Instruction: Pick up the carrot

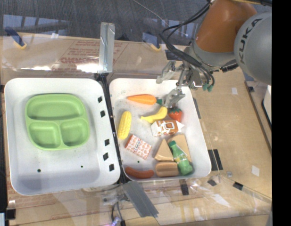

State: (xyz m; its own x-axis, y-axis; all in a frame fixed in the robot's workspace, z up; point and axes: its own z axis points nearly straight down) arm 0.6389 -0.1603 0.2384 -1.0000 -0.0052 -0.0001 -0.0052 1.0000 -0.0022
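**Orange carrot lies free at the top of the right bin**

Orange and tapered, the plastic carrot [141, 99] with its green stub lies flat at about 12 o'clock in the right shallow white bin [118, 91], point toward 9 o'clock, green end toward 3 o'clock. Nothing grips it. Just off that green end, at roughly 2 o'clock in the bin, hangs the metal two-finger gripper [174, 96] of the grey arm with the orange band [228, 25], which comes in from 3 o'clock. Whether the claw is parted or closed cannot be told; its tip sits low over the toys, very near the carrot's green end and the red tomato-like toy [176, 114] below it.

At the bin's centre rests a curved yellow banana [154, 115]. At 9 o'clock stands a yellow corn cob [124, 125], lengthwise along the wall. Beside the tomato lies a small white and orange carton [165, 127]. Toward 6 o'clock lie a red and white patterned packet [137, 146], a tan wedge of bread [171, 148], a green bottle [180, 157] across it, a brown bun-shaped toy [166, 168] and a reddish-brown sausage [139, 173] against the near wall.

At 9 o'clock of the whole bench, the left white bin [22, 171] bears a light green three-compartment plastic tray [57, 121] in its upper half.
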